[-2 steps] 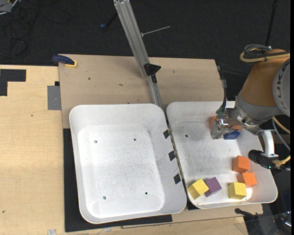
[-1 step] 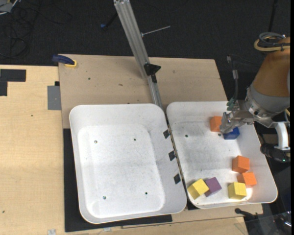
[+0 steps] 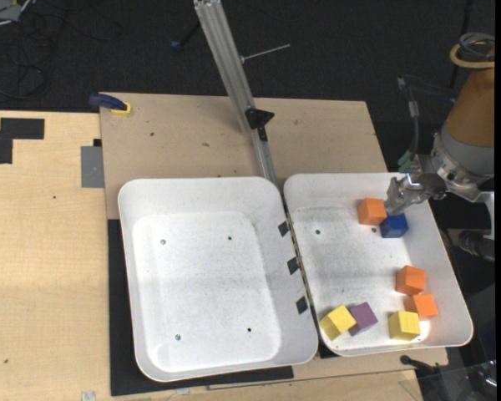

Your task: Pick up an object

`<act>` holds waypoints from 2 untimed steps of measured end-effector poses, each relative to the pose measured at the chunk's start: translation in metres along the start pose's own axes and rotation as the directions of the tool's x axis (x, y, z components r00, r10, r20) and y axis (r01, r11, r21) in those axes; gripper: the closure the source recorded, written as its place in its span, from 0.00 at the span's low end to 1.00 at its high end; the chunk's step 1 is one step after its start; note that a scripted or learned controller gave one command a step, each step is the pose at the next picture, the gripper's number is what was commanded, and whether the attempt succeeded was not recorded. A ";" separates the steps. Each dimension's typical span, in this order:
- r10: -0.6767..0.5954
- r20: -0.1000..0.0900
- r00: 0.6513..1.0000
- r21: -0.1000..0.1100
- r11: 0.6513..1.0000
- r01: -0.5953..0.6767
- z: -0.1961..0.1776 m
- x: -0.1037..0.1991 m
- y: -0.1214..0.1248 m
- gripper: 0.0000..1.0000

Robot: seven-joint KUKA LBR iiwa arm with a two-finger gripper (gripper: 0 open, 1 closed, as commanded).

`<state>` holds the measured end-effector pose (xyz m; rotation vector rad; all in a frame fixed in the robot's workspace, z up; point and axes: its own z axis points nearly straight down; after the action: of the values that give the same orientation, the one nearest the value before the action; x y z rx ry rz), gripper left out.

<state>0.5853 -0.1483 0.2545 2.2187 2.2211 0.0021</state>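
The right bin [image 3: 342,261] holds several small blocks. An orange block [image 3: 371,211] and a blue block [image 3: 393,225] sit side by side near its far right corner. Two more orange blocks [image 3: 410,279] [image 3: 423,306] lie along the right wall. Along the near edge lie a yellow block [image 3: 337,320], a purple block [image 3: 362,315] and another yellow block [image 3: 403,325]. My gripper [image 3: 400,199] hangs over the far right of this bin, just above the blue block and right of the orange one. Nothing shows between its fingers.
The left bin [image 3: 202,276] lies beside the right one, joined by black clips [image 3: 292,264]. A slanted aluminium rail [image 3: 232,73] rises behind the bins. A blue and yellow clamp [image 3: 110,103] sits at the bench's far left corner.
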 end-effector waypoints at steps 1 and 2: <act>-0.001 -0.002 1.000 0.006 1.000 0.001 0.004 0.041 -0.007 1.00; -0.002 -0.004 1.000 0.008 1.000 0.002 0.020 0.093 -0.016 1.00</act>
<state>0.5691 -0.0549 0.2348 2.2217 2.2292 -0.0023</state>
